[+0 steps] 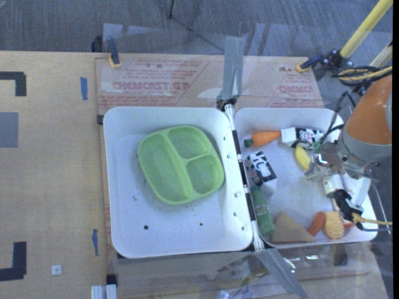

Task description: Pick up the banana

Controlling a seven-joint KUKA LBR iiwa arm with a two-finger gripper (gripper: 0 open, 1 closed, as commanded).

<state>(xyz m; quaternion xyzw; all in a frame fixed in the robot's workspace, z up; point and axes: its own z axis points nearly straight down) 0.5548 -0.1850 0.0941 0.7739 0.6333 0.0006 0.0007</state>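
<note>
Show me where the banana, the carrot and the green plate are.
banana (302,157), camera view, middle of its yellow body in the right bin.
carrot (267,138), camera view, middle of its orange length.
green plate (159,176), camera view, bare floor of its large left compartment.

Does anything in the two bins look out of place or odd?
Nothing looks spilled or damaged. The green plate lies alone in the left bin; the right bin is cluttered, with the banana beside the gripper.
</note>
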